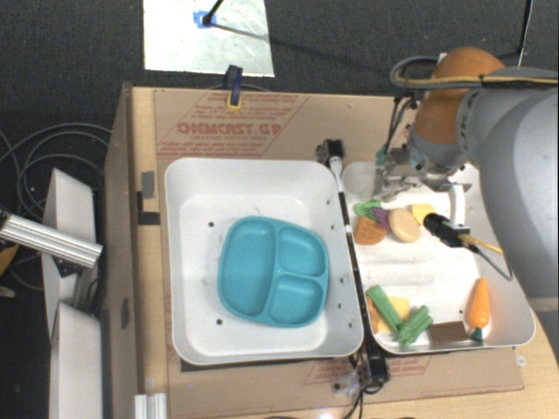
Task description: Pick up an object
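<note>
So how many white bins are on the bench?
2: the left bin holding a blue plate, and the right bin with toy food, partly hidden by the arm.

divided plate (272,271) in left bin (192,234); toy foods, seemingly (397,308), in right bin (507,326)

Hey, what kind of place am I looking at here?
Probably a robot test bench in a lab: a robot arm reaches over two white bins, toy food like a carrot fills one, and cables lie on dark carpet.

Dark grey carpet (61,51) covers the floor around a brown cardboard-topped bench (253,120). A shiny silver sheet (210,29) lies beyond it, with black cables (39,160) looping at left.
</note>
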`<state>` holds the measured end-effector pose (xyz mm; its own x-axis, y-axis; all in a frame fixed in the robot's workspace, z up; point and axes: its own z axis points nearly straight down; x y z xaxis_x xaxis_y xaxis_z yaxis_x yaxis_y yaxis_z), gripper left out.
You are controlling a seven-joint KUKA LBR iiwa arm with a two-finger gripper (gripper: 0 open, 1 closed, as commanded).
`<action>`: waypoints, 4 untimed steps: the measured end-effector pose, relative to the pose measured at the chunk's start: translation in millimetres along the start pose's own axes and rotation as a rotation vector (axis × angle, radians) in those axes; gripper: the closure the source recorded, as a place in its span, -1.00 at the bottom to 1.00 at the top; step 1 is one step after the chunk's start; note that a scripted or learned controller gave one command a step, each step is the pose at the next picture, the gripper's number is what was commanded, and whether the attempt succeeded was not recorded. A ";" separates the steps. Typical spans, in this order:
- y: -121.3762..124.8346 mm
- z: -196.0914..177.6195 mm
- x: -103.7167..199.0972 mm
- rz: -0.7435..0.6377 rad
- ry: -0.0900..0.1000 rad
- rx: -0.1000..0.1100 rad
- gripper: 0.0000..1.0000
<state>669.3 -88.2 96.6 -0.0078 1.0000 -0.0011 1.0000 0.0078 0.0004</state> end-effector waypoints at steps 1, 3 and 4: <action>0.2 0.2 0.2 -0.002 0.000 -0.001 -1.00; -37.7 -5.0 -7.4 0.004 -0.002 -0.015 1.00; -39.5 -2.0 -6.7 0.004 -0.001 -0.008 -1.00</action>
<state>629.9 -95.2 98.5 -0.0033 1.0000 -0.0017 1.0000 0.0034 0.0086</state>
